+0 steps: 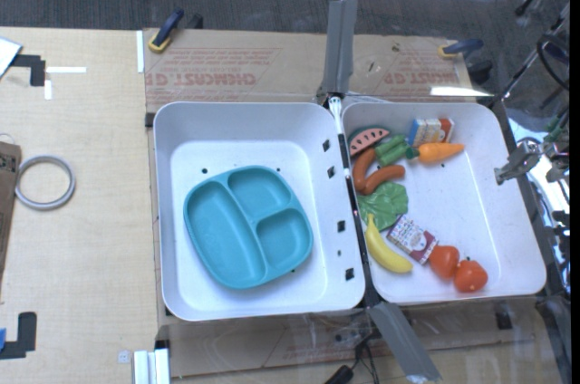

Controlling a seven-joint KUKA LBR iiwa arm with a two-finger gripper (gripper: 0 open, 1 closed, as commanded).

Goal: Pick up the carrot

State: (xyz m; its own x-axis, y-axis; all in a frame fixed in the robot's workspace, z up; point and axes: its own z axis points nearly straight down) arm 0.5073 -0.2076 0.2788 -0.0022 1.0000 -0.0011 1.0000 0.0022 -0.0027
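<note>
Camera view: nearest the lens, 2 glossy red tomatoes (pixel 458 269) sit by the right bin's (pixel 518 219) front rim. Further in: 1 curved yellow banana (pixel 385 248), 1 red-white packet (pixel 411 237), 1 crinkled green leaf (pixel 384 203), 1 watermelon slice (pixel 368 139). Carrot (pixel 439 152), qty 1: smooth orange taper, back half of the right bin, bare white floor on its right. Left bin (pixel 172 219): 1 teal 3-section plate (pixel 247 226), clear margin all round. Gripper (pixel 523 163) at the right rim; jaw state: cannot tell.
</note>
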